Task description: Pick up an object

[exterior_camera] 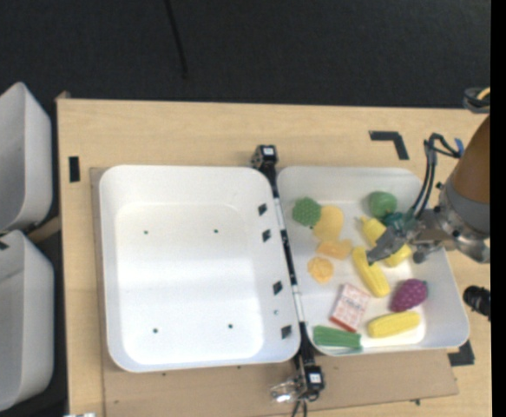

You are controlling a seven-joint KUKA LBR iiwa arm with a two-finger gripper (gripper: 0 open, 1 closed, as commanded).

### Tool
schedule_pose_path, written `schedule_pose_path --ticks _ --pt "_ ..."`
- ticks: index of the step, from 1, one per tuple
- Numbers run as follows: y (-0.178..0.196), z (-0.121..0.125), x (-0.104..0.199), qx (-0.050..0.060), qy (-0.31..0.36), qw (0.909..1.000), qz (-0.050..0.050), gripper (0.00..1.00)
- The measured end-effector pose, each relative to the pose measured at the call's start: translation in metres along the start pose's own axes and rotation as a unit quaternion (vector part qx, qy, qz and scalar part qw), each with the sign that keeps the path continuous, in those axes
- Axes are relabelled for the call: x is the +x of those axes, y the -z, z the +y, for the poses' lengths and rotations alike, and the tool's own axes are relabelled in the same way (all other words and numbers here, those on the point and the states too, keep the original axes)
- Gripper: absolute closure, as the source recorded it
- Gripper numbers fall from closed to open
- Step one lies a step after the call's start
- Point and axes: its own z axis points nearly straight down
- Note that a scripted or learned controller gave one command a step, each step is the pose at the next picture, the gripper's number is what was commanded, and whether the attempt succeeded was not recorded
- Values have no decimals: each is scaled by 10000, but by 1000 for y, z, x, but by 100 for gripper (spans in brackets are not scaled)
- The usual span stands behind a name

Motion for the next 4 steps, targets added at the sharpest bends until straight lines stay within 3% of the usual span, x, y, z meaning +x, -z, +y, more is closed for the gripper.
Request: schedule_pose_path --ticks 1,2,3,4 --pt "-96 -3 34 46 12 10000 16 0" --pt "-123 54 66 -6 24 10000 3 0" --pt "-115 52 62 19 -20 10000 -3 100" --pt "85 111 67 -99 20 9999 -24 100"
